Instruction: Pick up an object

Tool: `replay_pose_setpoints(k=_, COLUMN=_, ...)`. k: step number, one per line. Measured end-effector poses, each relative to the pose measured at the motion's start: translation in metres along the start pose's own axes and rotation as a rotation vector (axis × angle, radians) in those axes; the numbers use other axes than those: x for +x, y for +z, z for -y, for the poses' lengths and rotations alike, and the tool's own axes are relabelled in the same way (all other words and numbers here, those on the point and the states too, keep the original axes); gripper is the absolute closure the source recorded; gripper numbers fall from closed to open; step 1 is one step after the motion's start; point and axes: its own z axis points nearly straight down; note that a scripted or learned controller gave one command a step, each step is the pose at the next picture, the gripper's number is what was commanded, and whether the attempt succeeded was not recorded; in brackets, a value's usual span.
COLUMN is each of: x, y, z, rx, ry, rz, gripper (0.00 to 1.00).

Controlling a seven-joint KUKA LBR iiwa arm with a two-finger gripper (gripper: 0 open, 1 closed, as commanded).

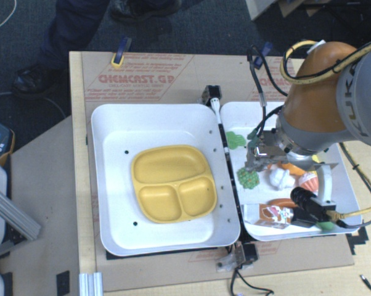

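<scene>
My gripper [257, 157] hangs low over the left part of the right bin [235, 113], under the orange-banded wrist. Just below it lies a green broccoli-like piece [248, 179]. A green leafy piece [235, 140] sits just to its upper left. To its right are a white lump [278, 177], an orange strip [289, 166] and an orange-and-white cone-shaped toy [309, 180]. Nothing shows between the fingers from this angle.
The left bin [111, 128] holds a yellow divided plate [172, 182]. In the right bin's front lie a red-and-white packet [275, 213], a green piece [325, 227] and a white tube [325, 185]. The arm covers the back right of that bin.
</scene>
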Motion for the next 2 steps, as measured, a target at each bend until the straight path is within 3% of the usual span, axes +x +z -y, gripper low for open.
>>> replay_pose_setpoints(k=1, x=0.009, y=-0.012, z=0.001, rx=-0.006, ry=-0.002, rz=0.0, gripper=1.0)
replay_pose_setpoints(k=2, x=0.007, y=0.005, z=0.015, rx=0.002, ry=0.0, rz=-0.001, gripper=1.0)
